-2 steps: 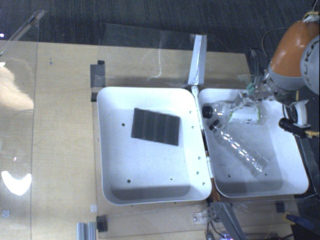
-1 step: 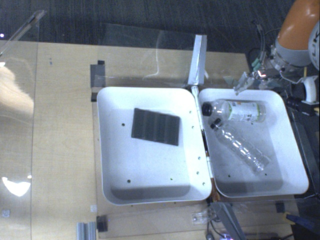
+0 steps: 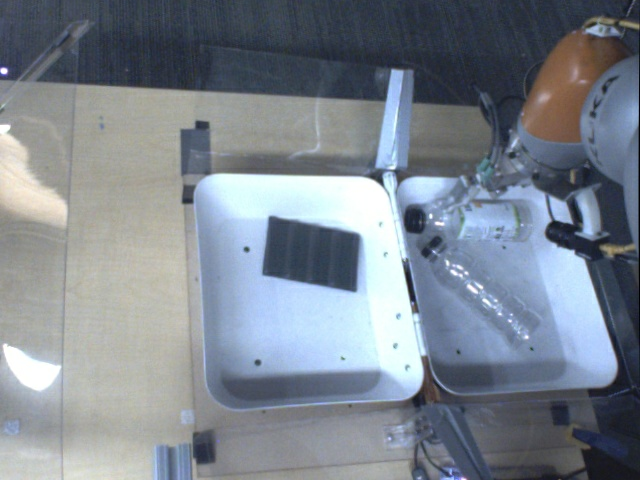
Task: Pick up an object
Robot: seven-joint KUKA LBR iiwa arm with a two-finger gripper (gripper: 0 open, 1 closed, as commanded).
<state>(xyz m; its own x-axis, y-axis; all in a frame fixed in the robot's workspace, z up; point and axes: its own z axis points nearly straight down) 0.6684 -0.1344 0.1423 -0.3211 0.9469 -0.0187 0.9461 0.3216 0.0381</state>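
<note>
So the gripper (image 3: pixel 497 171) is being hovered at the right bin's (image 3: pixel 590 363) far edge; grip can't be told. Bottles (image 3: pixel 470 223) are lying just below-left, long axes slanting.

pale wooden bench (image 3: pixel 110 298) under clear glare-streaked sheeting, dark carpeted floor (image 3: pixel 250 8) beyond its far edge.
</note>
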